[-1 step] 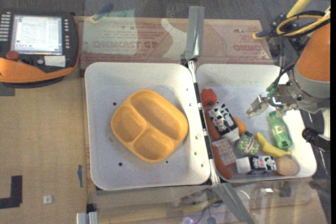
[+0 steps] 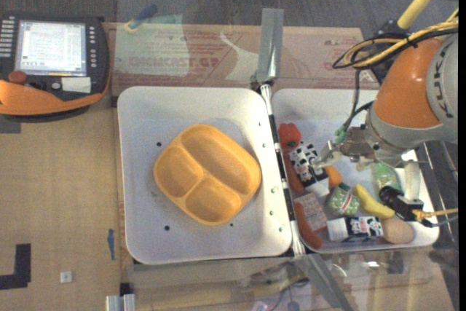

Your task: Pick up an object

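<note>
Camera view | gripper (image 2: 325, 156) low over right bin (image 2: 429, 229), opening cannot be told | cow-print carton (image 2: 305, 157) just beside it among toy food | orange tray (image 2: 207, 172) in left bin (image 2: 138, 113)

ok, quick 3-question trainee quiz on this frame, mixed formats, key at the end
1. True or false: the orange tray lies in the left bin.
2. Multiple choice: the banana lies in
A. the left bin
B. the right bin
C. the tray
3. Short answer: over which bin is the gripper, and what black-and-white toy lies just to its left?

Key
1. True. The tray sits near the middle of the left bin.
2. B. It lies among the small items toward the front right of the right bin.
3. Over the right bin; the cow lies beside it.
</note>
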You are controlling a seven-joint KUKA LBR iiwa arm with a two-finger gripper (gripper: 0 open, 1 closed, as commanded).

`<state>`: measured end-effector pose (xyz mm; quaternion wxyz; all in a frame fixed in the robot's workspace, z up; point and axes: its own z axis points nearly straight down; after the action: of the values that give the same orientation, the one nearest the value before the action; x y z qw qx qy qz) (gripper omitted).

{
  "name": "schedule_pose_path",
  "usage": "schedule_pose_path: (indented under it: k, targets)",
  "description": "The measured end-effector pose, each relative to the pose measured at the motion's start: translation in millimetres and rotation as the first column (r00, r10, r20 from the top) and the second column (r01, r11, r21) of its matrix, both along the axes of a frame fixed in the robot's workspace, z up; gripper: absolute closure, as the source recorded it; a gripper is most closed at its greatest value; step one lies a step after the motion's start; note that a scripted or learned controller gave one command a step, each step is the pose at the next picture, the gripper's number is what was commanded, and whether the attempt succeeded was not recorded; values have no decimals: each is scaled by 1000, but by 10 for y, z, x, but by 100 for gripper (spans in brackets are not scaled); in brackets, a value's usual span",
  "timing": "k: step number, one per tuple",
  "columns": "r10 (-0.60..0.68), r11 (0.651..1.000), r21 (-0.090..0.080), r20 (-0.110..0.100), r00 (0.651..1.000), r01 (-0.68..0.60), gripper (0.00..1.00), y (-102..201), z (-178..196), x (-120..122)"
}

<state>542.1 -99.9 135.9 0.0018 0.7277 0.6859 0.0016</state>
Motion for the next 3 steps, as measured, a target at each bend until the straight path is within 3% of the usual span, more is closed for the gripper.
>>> schedule_pose_path:
  k: [1,2,3]
  targets:
    - [104,995,-3,4,995,-104,0,-339,-485,-412]
    - [102,995,-6,10,995,-102,100,-350,-372,-395]
    - [221,975,0,-4,975,-221,100,492,1082,-381]
